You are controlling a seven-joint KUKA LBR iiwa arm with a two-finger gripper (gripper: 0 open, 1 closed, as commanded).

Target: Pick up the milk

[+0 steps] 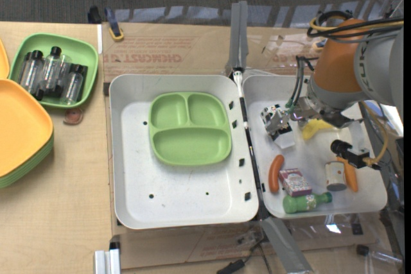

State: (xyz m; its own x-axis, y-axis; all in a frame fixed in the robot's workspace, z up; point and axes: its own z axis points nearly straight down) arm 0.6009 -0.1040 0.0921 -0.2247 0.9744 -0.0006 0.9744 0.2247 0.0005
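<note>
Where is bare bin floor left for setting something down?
The left white bin is bare in front of and left of the green divided plate. The right white bin is crowded: gripper, yellow banana, red sausage, pink milk carton, green bottle, small tin can.

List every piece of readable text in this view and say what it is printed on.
"CHEWCZYK" or similar, red print seen upside down on the cardboard sheet behind the bins; the exact letters are uncertain.
Print on the small pink carton in the right bin: too small to read.
Label on the green bottle: too blurred to read.
</note>
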